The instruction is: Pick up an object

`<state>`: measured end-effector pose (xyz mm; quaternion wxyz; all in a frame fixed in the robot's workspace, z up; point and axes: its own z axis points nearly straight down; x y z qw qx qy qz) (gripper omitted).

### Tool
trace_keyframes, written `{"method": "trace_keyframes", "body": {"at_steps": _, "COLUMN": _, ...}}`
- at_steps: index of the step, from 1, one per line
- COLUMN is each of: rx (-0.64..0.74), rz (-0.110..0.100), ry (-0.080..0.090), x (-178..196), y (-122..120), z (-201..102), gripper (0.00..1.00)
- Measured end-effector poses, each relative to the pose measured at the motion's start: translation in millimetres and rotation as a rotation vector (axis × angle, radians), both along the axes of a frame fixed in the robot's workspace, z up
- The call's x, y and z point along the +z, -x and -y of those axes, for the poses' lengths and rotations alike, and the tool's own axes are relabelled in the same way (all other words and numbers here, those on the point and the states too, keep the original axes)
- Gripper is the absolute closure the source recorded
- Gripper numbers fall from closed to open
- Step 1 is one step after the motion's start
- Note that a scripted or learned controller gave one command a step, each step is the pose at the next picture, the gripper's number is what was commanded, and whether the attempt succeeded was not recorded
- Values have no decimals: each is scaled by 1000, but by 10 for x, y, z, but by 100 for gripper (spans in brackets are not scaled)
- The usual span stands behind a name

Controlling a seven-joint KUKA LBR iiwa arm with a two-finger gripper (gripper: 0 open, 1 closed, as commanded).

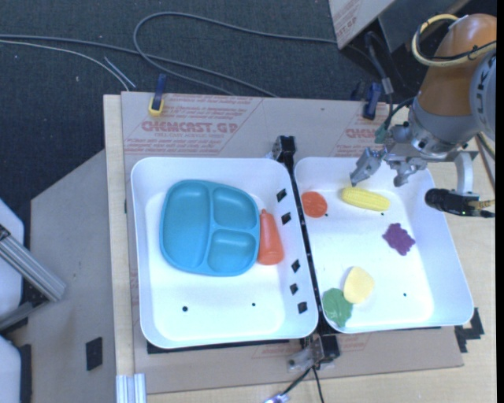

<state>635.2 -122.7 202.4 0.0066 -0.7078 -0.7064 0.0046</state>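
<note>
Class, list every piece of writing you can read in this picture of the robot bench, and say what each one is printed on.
"CHEMCAST GP", red print on the brown board under the bins, near its left rear; the last letters are uncertain.
Smaller red lines beneath it: too blurred to read.
Red print on the same board near the right rear: too blurred and partly covered to read.
Red print on the cardboard box at the top edge: too small to read.
</note>
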Motion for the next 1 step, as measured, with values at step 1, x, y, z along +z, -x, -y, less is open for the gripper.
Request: {"method": "trace_keyframes", "body": {"at_steps": 1, "rx": 3, "rz": 15, "ry": 2, "x": 90, "y": -30, "z": -3, "gripper": 0}}
